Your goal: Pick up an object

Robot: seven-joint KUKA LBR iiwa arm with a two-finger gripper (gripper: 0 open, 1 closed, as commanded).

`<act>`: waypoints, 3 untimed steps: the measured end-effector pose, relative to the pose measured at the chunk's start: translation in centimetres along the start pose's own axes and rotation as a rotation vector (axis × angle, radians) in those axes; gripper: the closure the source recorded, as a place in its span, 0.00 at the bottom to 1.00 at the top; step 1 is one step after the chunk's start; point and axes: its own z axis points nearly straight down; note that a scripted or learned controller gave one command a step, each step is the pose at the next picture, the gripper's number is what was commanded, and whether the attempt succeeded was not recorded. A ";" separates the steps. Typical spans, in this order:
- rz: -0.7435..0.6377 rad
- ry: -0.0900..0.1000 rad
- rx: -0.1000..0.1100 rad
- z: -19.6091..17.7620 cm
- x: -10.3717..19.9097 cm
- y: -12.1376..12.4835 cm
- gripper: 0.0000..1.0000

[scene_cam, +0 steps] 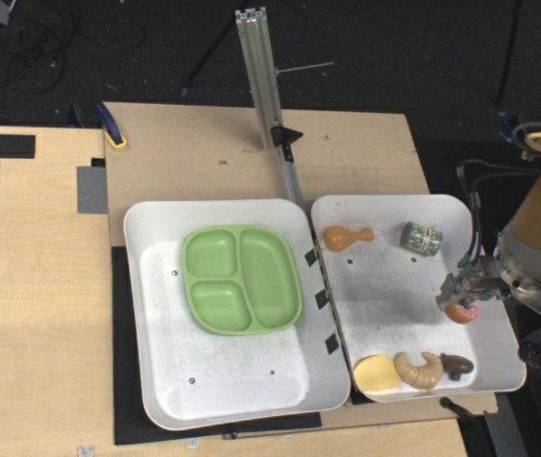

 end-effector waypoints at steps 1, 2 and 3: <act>0.001 0.000 0.001 -2.9 -0.1 0.1 1.00; -0.004 0.003 0.003 -3.9 5.4 1.0 1.00; -0.005 0.003 0.004 -4.3 11.5 2.0 1.00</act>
